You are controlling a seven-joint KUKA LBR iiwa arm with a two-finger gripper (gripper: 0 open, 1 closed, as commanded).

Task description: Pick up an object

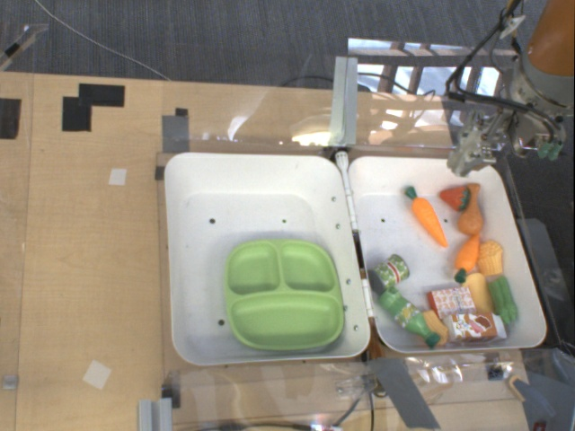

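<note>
The right bin (395, 187) holds several toy foods. An orange carrot (428, 217) lies near its middle, a red strawberry piece (456, 196) sits at the upper right, and an orange pear-like piece (470, 220) is just below it. Lower down are a second small carrot (466, 256), a yellow piece (490, 257), a green can (392, 271), a green bottle (406, 313), a red carton (460, 313) and a green cucumber (502, 299). My gripper (469, 153) hangs over the bin's far right corner, just above the strawberry, with nothing seen held.
The left bin (198, 205) carries a green divided plate (284, 294). A metal divider (346, 205) runs between the bins. A metal frame (395, 70) stands behind the right bin, and cables (485, 43) trail from the arm.
</note>
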